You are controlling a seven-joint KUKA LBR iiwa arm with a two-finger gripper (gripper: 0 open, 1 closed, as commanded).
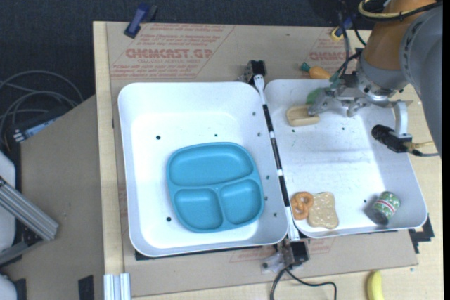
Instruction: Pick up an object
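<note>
Camera view shows the gripper (322, 100) low in the right bin (394, 183), right beside a tan block (302, 116) near the bin's back-left corner. Its grip cannot be told. The block looks light and stiff; its long sides look best to pinch.

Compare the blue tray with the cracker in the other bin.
The tray is blue and lies in the left bin; the cracker is tan and lies in the right bin. The tray is far larger. The tray has three compartments; the cracker is one flat piece, beside a pretzel. Both lie flat toward their bins' near ends.
</note>
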